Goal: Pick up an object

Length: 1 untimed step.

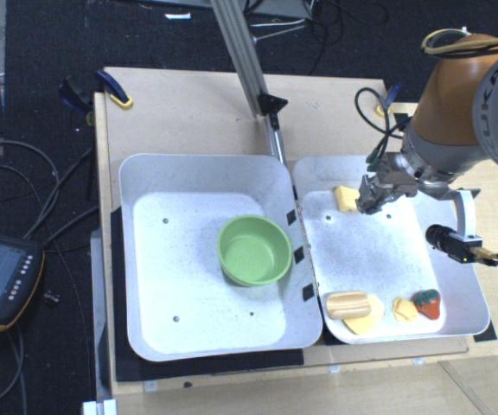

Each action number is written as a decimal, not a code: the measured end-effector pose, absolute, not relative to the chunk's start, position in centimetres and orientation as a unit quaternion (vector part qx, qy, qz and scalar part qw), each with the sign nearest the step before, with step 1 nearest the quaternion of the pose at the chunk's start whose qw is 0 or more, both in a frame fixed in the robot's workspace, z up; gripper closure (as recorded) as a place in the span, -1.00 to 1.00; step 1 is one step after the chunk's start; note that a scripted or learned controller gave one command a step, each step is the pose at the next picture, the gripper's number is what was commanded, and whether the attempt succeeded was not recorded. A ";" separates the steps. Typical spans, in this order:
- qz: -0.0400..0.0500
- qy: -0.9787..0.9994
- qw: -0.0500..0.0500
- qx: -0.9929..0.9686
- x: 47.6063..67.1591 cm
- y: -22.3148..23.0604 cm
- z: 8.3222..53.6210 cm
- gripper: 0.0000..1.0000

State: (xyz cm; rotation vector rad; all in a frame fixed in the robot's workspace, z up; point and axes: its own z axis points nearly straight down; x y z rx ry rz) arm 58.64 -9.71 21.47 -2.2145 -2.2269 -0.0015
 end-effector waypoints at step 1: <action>0.000 -0.709 0.001 -0.705 60.7 -4.1 21.3 1.00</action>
